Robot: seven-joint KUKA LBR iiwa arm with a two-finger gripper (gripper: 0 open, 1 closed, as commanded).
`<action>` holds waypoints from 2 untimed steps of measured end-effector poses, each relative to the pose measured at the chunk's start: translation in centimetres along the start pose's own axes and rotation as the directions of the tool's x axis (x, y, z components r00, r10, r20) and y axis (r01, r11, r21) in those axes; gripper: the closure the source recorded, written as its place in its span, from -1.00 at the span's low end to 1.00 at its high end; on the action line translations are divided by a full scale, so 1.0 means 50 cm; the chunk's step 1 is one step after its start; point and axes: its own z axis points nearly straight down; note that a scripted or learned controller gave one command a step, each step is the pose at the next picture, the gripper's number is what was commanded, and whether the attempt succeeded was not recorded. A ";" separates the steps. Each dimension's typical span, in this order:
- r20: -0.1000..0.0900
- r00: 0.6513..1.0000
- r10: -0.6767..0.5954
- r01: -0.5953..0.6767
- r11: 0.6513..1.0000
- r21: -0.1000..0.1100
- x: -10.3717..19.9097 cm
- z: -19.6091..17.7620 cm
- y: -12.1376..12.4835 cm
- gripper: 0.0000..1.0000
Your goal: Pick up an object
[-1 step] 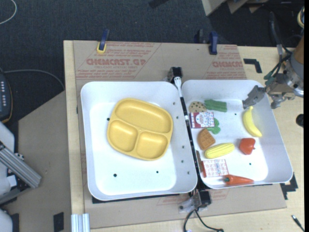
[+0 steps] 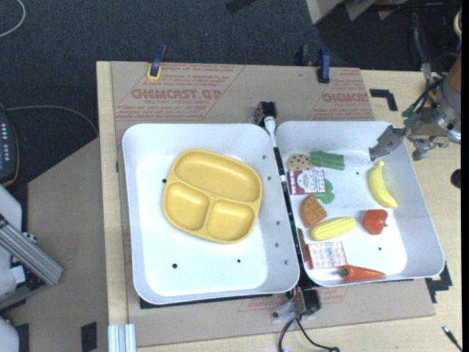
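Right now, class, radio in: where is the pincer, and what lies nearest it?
Pincer over right bin's top edge, holding nothing. Banana nearest, just below it. Nothing between them.

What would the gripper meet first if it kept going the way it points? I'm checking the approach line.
Probably the banana. The gripper angles down toward the right bin's upper right part, and the banana lies just below it. Height above the bin is unclear.

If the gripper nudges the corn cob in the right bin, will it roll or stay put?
The corn cob looks rounded and smooth, so it would probably roll sideways. It appears to be light toy plastic, likely stiff. The waffle beside it might stop it.
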 end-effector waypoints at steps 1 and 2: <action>-0.003 1.000 0.000 0.000 1.000 0.007 0.009 0.106 -0.020 -1.00; -0.002 1.000 0.001 -0.001 1.000 0.005 -0.009 0.204 -0.023 -1.00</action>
